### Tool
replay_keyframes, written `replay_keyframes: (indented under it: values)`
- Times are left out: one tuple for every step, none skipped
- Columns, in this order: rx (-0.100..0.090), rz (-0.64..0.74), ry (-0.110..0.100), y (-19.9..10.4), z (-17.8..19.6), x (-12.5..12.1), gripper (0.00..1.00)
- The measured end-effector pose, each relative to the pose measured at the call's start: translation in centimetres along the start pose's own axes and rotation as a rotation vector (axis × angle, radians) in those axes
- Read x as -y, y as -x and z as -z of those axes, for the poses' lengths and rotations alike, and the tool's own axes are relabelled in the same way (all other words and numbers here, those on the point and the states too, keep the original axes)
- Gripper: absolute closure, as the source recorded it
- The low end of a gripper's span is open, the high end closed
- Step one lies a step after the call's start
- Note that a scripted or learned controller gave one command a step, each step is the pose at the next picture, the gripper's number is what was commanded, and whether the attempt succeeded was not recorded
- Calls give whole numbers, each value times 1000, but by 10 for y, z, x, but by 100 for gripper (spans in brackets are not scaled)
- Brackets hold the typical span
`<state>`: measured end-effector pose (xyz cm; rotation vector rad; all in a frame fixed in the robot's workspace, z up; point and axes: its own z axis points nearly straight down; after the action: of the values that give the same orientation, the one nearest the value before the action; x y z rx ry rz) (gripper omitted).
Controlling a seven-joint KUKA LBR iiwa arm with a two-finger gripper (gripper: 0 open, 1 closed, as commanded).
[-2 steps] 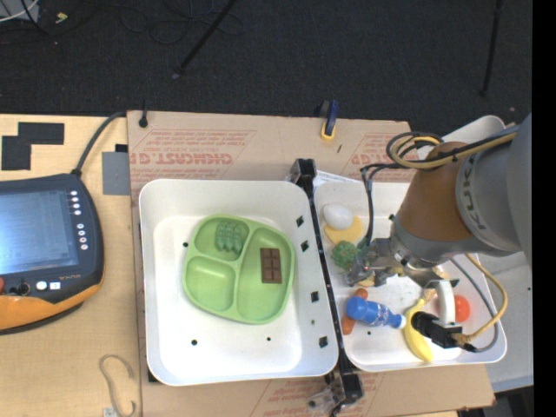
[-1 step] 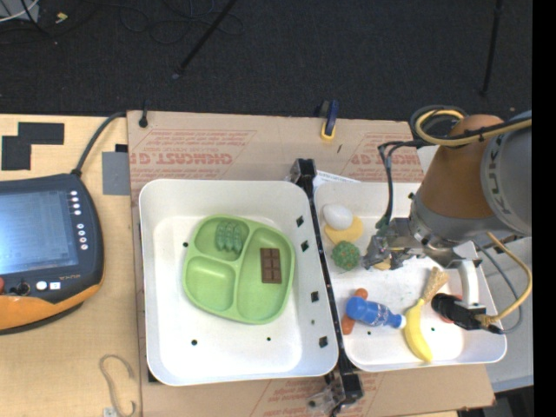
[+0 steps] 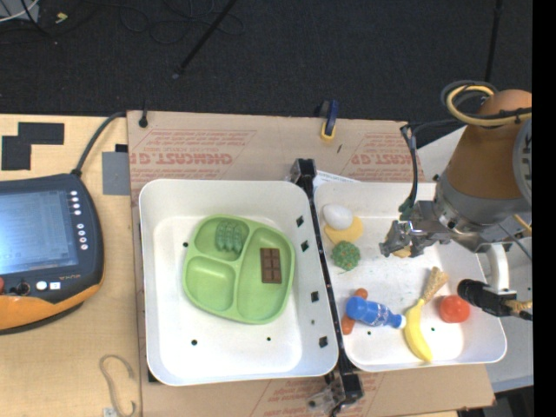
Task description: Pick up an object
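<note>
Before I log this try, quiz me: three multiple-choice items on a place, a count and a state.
1. Where does the banana lie?
A. right bin
B. left bin
C. on the tablet

2. How many compartments has the green plate?
A. one
B. three
C. five

3. How does the brown bar rest?
A. flat in a plate compartment
B. upright on the bench
C. under the arm

Answers: 1 A, it lies in the right bin near the front wall. 2 B, two small and one long. 3 A, it lies flat in the plate's long compartment.
</note>
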<state>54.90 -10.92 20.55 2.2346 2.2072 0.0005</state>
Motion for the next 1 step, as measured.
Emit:
replay_keyframes:
  values:
    - [-1,4,-1,2,23,0,100]
